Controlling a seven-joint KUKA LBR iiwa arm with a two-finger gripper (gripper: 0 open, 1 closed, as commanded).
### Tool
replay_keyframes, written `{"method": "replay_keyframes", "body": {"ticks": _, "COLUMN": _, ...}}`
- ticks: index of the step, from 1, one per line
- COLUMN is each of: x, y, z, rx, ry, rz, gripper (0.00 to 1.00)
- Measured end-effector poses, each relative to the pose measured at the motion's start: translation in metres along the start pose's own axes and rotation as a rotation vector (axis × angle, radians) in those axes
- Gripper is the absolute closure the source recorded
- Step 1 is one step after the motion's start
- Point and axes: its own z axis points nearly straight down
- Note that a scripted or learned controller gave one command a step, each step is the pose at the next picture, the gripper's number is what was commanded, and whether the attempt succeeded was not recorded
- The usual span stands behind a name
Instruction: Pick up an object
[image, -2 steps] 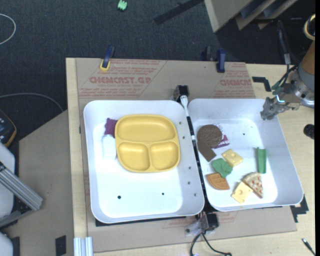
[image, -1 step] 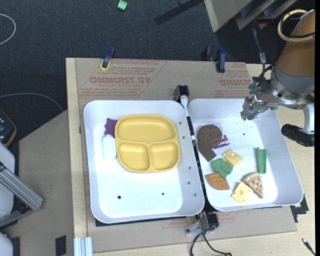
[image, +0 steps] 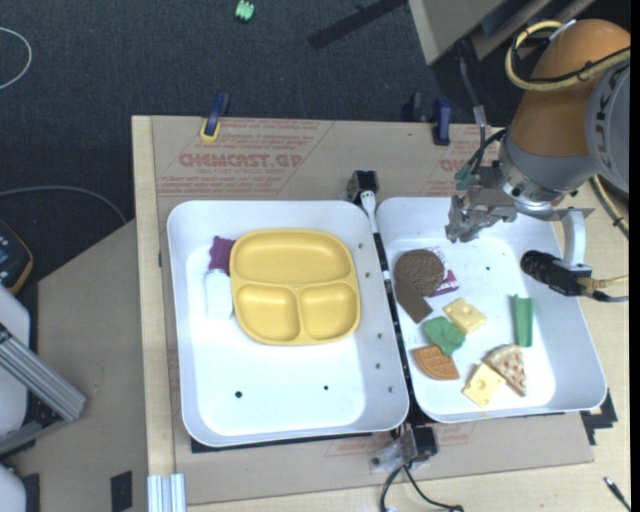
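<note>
**A:** Right, biggest things first. What's on the bench?

**B:** Two white bins side by side. The left bin holds a yellow divided plate, with a white bottle touching its nine o'clock edge and something purple at about ten o'clock. The right bin holds the small toy food.

**A:** And the arm?

**B:** The arm comes in from two o'clock, and the gripper hangs over the twelve o'clock end of the right bin, above bare floor. Nothing sits between its fingers. Whether they're apart or together I cannot tell, since the wrist hides them.

**A:** What's nearest to it?

**B:** A brown cookie, at about seven o'clock from the gripper, near the bin's nine o'clock wall. It looks like stiff, light plastic, flat and wide, so I'd pinch it across the narrower lower part rather than the round top. It lies on something pink, so it may rock.

**A:** Easier options?

**B:** Probably the green stick at the bin's three o'clock side: narrow, rigid, well apart from the rest, good for a grip across its width. The green leaf near the middle looks softer and touches the cheese cube. At six o'clock, an orange biscuit, a cheese wedge and a pizza slice lie close together; all seem light and smooth, so they could slide away.
</note>
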Motion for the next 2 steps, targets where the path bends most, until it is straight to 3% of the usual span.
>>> {"method": "replay_keyframes", "body": {"ticks": 2, "x": 0.099, "y": -0.034, "z": -0.010, "rx": 0.002, "ry": 0.000, "rz": 0.001, "gripper": 1.00}}
